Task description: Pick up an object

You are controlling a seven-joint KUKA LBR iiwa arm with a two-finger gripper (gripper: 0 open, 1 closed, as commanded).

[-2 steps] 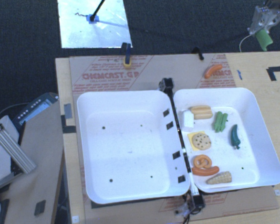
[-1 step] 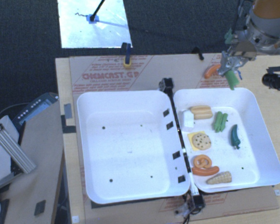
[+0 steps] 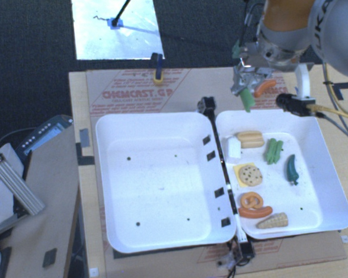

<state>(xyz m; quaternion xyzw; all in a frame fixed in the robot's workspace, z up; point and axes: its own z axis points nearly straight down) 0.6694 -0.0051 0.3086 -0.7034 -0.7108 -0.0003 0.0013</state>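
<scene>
My gripper [image 3: 246, 89] hangs above the far rim of the right bin [image 3: 325, 172]. Between its fingers sits a small toy with an orange body [image 3: 266, 87] sticking out to the right and a green end [image 3: 247, 102] pointing down. The toy is lifted off the bin floor. In the right bin lie a hot-dog bun [image 3: 249, 139], a white block [image 3: 234, 147], green bean pods [image 3: 274, 150], a dark green pepper [image 3: 291, 169], a cookie on a yellow square [image 3: 248, 175], an orange pretzel [image 3: 251, 201] and a tan cone [image 3: 272, 220].
The left bin [image 3: 111, 140] adjoins the right one along a black hinged divider [image 3: 220, 162]. A black cable plug [image 3: 290, 103] juts out beside the wrist. A yellow-and-blue clip [image 3: 157, 68] stands behind the bins on the cardboard.
</scene>
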